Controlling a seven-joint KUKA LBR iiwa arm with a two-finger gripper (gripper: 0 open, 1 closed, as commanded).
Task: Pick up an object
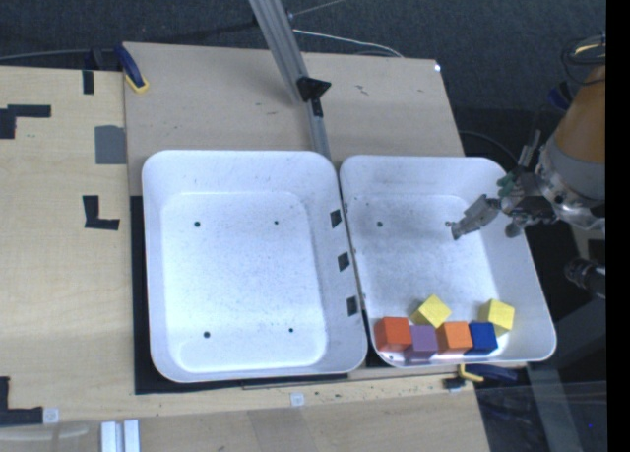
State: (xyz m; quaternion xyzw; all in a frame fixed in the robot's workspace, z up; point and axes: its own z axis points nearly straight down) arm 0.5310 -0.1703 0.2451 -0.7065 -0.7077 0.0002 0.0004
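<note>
Along right bin's (512,243) near rim, blocks (443,330).

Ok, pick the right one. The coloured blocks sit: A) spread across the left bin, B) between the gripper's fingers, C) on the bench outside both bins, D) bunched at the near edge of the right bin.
D: the blocks lie bunched along the near edge of the right bin, while the gripper hangs above that bin's far half, apart from them.

No readable text, labels, brands or numbers were seen anywhere: none on the bench (246,76), the white bins (246,169), or the coloured blocks (438,334).
</note>
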